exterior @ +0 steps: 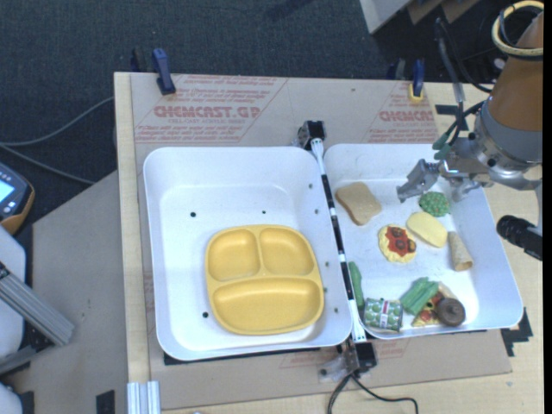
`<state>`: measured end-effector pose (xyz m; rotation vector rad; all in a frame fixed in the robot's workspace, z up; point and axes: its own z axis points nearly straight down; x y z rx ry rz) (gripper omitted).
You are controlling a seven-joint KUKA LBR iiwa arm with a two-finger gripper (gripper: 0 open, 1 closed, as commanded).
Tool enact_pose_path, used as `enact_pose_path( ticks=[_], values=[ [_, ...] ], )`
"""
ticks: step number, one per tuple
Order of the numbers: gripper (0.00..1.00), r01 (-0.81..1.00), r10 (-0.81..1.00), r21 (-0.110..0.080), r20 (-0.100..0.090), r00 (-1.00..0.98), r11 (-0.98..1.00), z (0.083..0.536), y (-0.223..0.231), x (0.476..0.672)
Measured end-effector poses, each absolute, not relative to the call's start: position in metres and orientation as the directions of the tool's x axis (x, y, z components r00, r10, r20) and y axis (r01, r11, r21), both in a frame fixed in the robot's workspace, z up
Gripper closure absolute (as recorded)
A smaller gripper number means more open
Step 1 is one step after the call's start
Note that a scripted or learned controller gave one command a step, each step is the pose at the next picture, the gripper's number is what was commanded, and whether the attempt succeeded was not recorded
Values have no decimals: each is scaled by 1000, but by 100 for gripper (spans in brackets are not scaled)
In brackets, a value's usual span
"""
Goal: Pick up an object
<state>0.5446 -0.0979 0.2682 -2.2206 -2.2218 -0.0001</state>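
Clearly, "CHEMCAST GP" marks the bench sheet (207,110) twice.

Two shallow white plastic bins (172,188), smooth with a slight gloss. Yellow three-compartment plastic tray (263,279), smooth, satin sheen. Tan bench board (250,110), matt, printed in red lettering. Small toy foods, including green broccoli piece (435,203), look moulded plastic.

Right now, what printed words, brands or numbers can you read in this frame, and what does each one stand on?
"CHEMCAST GP", red print, on the protective sheet of the bench board, behind the left bin.
The same red brand print repeats behind the right bin, partly readable as "CHEMCAST".
Smaller red lines above and below both prints: too small to read.
Green packet in the right bin: print too blurred to read.
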Motion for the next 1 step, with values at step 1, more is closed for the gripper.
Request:
enact_pose_path(
  ticks=[1],
  values=[
    [0,1000,1000,-9,1,5,-5,189,-151,532]
  ],
)
